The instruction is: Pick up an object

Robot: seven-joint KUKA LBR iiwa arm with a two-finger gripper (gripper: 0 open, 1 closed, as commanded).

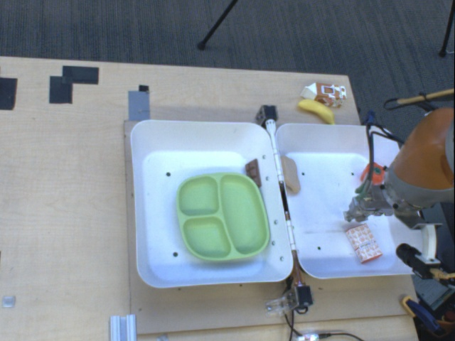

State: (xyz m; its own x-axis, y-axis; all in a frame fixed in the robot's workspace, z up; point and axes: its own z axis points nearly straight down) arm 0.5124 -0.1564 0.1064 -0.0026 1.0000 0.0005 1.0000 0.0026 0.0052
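**Wooden table on dark carpet**

A pale wooden table (64, 190) is seen from above, marked with black tape patches (71, 82) near its far left. Beyond it, dark grey carpeted floor (128, 13) is crossed by a thin black stand leg (226, 14).

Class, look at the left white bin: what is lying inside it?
Inside the left bin lies a green divided plate, with a small brown object by the right wall. Whatever is under the plate is covered.
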